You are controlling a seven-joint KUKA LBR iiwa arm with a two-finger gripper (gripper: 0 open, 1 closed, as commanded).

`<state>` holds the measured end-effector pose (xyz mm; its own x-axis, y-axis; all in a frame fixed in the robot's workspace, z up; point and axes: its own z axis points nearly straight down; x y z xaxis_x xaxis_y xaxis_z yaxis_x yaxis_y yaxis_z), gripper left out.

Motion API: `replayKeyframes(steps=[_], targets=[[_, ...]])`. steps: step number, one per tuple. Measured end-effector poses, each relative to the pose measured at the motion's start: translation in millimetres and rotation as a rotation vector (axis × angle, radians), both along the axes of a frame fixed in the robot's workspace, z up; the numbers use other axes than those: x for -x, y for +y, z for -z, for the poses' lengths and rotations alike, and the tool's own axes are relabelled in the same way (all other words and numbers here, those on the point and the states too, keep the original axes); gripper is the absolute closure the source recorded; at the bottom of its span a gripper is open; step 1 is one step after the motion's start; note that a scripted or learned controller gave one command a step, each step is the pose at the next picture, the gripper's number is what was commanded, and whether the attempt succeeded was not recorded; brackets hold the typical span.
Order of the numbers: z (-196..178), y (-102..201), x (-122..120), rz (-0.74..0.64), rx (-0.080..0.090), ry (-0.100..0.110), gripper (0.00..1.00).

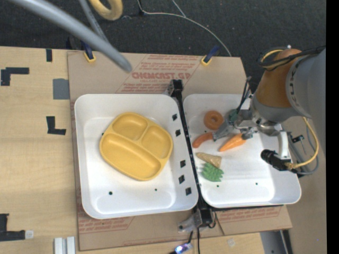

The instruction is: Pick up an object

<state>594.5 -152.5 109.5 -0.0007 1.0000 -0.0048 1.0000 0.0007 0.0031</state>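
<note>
Right now the end effector (239, 128) hangs low over the right bin (275, 192), near that bin's upper middle, with the grey arm (296, 83) coming in from three o'clock. Directly at its tip lies an orange carrot (233, 143) — the likeliest thing to be picked. Its long axis runs from about eight o'clock up to two o'clock, the thick end nearest the end effector and the point aimed down-left. Whether the carrot sits between the fingers or merely beside them cannot be told from this slant, and how far apart the fingers stand is likewise unreadable.

Other candidates crowd close: a brown ring-shaped doughnut (214, 119) at ten o'clock from the tip, a second, redder piece (202, 139) at nine o'clock, a pale wedge (208, 158) and a green leafy piece (212, 173) toward seven o'clock. The left bin (85, 184) carries a yellow divided plate (136, 145), well apart from the arm.

My judgement — the coming move turns on closing across the carrot's short width, so the fingers should line up crosswise to that eight-to-two axis.
</note>
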Motion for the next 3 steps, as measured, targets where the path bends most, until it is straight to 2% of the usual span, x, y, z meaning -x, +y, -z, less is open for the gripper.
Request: replayKeyframes(steps=[1, 2, 3], targets=[[-14.4, 0.1, -2.6, -0.001, 0.002, -0.009, 1.0], [-59.4, -3.5, 2.3, 0.0, -0.004, 0.001, 1.0], [-123.1, -2.2, 2.2, -0.001, -0.003, -0.002, 1.0]])
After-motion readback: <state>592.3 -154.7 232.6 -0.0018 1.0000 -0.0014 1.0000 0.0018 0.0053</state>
